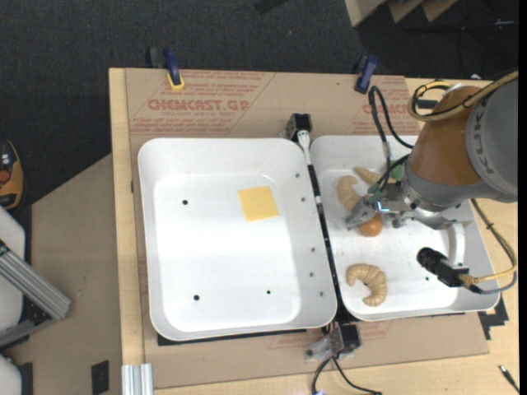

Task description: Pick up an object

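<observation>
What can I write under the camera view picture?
Pincer at an orange ball, croissant nearby, yellow square in the other bin.

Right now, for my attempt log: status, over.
Gripper down in right bin, at orange ball; hold not confirmed. Pale croissant crowds it. Second croissant apart, nearer the front.

lab; clamped bench [247, 97], white bins [165, 262]

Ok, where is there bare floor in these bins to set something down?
The left white bin is nearly all bare: only a flat yellow square lies above its middle, so the lower half is free. The right white bin is crowded: the tool, a small orange ball, one tan croissant-shaped piece above them and another below.
</observation>
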`<move>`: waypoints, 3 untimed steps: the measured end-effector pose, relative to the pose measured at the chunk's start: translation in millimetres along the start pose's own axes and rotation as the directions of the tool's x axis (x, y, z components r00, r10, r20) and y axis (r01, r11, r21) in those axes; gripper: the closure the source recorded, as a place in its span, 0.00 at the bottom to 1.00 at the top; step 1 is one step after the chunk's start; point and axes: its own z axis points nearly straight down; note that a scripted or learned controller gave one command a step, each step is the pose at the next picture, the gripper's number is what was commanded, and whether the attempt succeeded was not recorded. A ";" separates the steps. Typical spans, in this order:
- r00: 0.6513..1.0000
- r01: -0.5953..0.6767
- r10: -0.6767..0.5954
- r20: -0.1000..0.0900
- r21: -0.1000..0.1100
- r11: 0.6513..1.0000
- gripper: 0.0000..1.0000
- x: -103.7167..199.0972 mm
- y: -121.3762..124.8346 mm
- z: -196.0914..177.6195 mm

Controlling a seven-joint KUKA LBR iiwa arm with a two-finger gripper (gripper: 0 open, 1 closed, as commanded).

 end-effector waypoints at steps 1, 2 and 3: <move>1.000 -0.003 0.003 0.000 0.002 1.000 1.00 0.0 -2.7 -12.4; 1.000 -0.003 0.003 -0.001 0.003 1.000 0.00 0.0 -2.8 -11.8; 1.000 0.001 -0.001 -0.001 0.002 1.000 0.00 6.2 56.5 16.8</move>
